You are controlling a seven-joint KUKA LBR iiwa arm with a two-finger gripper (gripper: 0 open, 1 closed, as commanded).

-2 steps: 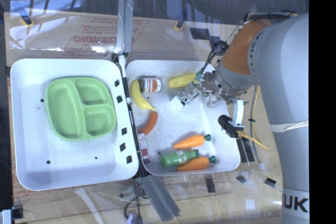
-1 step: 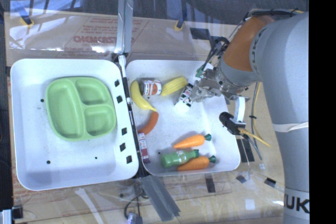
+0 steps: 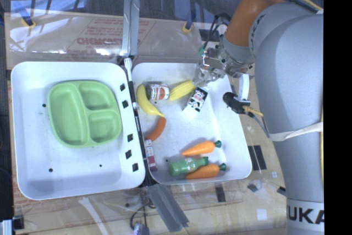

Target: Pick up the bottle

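**Bottle untouched, gripper elsewhere**

Bottle, green, lies on its side at the right bin's near edge, wedged between two carrots. Gripper hovers over the far corner by a small carton; holding nothing visible, can't tell its state.

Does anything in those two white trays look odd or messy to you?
Nothing is spilled or broken. The right bin is a jumble: the green bottle lies on its side between two carrots, and a small carton sits tilted beneath the gripper. The left bin holds a green divided plate.
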